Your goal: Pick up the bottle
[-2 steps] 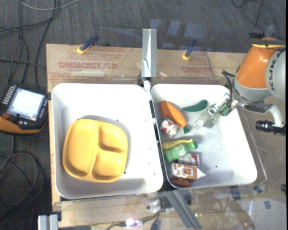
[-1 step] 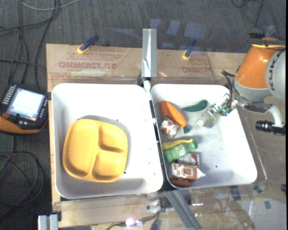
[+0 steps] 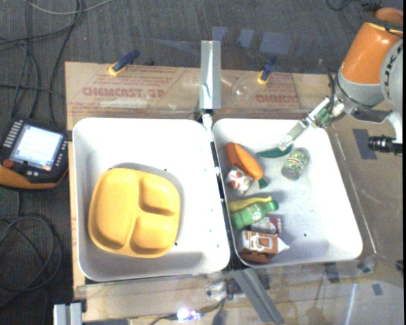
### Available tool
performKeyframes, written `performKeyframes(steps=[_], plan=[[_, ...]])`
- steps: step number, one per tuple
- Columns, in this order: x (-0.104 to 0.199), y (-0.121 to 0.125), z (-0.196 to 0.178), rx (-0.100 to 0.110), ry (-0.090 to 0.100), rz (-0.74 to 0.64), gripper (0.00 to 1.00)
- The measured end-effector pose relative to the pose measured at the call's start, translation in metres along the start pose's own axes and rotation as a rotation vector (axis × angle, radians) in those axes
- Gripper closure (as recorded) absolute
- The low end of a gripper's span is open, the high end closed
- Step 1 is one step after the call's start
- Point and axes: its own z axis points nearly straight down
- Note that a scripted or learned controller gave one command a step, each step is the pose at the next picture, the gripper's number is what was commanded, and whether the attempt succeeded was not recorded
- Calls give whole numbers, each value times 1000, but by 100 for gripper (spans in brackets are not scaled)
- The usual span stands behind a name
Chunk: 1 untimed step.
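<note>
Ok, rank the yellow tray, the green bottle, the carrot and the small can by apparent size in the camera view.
1. yellow tray, by far the largest
2. green bottle and carrot, too alike to rank
3. small can, smallest

A yellow tray with compartments lies in the left bin. In the right bin are a carrot, a green can, and small cartons. A pendant rests on the floor at left.
</note>
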Motion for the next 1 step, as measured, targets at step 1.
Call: performKeyframes(steps=[1], plan=[[0, 1, -9, 1, -3, -1, 100]])
